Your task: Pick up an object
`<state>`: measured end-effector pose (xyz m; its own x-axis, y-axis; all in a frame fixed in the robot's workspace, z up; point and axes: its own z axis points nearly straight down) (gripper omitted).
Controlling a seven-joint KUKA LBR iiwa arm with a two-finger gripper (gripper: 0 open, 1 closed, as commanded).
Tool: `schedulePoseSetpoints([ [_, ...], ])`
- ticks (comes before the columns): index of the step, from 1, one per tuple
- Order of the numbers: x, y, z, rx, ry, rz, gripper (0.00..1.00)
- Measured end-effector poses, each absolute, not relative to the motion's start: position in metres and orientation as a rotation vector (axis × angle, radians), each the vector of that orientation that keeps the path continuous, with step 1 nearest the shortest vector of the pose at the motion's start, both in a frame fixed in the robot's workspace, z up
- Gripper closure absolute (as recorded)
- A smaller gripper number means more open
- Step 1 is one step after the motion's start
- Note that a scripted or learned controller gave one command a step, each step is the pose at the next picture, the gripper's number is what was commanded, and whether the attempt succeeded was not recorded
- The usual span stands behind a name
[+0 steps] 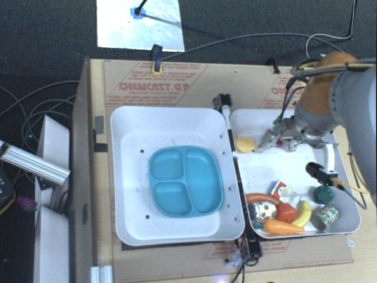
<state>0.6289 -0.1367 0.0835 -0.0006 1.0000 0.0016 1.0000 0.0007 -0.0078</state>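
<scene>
While the grey arm reaches in over the far right side of the right bin, its orange band sits above that bin's far rim. The gripper hangs over the far half of the right bin, a little left of the middle. At this angle I cannot tell whether it is open or closed, and nothing can be seen held in it.

A pale yellow lump lies on the floor of the right bin against the left wall, in the far half. It is just beside the gripper and apart from it.

The other loose things crowd the near edge of the right bin. A red and white carton lies at the centre of that group. A long red piece is towards the bin's near left corner, with a small patterned cup just nearer than it. A round red item touches a yellow banana on its right. An orange carrot lies along the near wall. Towards the near right corner are a dark green object and a small can.

Directly left of the right bin, and touching it, is the left bin. It holds a blue divided plate, lying flat.
</scene>
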Motion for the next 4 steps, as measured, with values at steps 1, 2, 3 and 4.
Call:
schedulePoseSetpoints([
  [1,0.6603,-0.1582,0.0849,-2.216,-2.227,0.001,0.0],
  [2,0.6658,-0.1601,0.0841,-2.208,-2.214,0.014,0.0],
  [3,0.6655,-0.1584,0.0838,-2.213,-2.215,0.016,0.0],
  [4,0.6656,-0.1595,0.0837,-2.21,-2.215,0.015,0.0],
])
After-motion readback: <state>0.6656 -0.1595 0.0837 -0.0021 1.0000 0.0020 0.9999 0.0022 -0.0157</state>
